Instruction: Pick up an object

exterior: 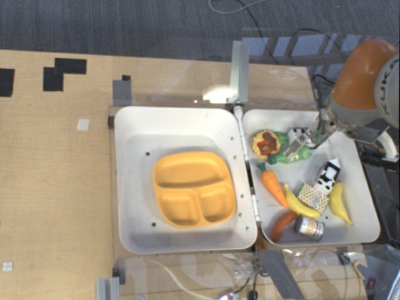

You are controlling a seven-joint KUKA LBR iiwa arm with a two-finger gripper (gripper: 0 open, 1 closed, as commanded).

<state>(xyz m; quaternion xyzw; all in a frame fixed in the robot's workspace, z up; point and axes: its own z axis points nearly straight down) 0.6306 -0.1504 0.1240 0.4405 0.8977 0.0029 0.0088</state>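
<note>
Beside dark grey carpet, the tan bench [56, 167] bears white bins [131, 167]; gripper [304, 137] state unclear.

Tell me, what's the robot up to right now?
Gripper down in right bin, at green toy; grasp unconfirmed. Pizza toy and carrot crowd close by. Yellow tray sits in left bin.

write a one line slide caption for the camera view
KUKA arm's hand lowered over the green toy in the right bin of toy food; orange divided tray in the left bin.
</note>
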